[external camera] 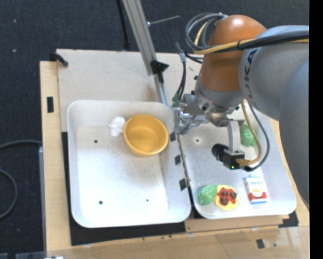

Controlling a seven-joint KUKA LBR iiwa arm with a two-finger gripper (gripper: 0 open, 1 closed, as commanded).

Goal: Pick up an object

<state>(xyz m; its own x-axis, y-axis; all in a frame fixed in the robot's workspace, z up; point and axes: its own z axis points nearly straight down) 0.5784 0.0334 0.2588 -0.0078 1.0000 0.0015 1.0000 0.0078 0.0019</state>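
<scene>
My gripper (184, 121) hangs at the upper left of the right bin (204, 155), close to the divider between the two bins, under the grey arm and its orange band. A yellow bowl (145, 135) stands upright in the left bin (96, 188), just left of the gripper, and a small white crumpled item (117, 125) touches its left side. In the right bin lie a green piece (207, 194), a red and yellow toy (226, 196), a small red and white carton (256, 190) and another green item (248, 136), partly hidden by the arm.
A slanted metal rail (142, 34) runs down from the top toward the bins' shared wall. A black device with a cable (228, 156) hangs off the arm over the middle of the right bin. The bench edge (50, 144) borders the left bin.
</scene>
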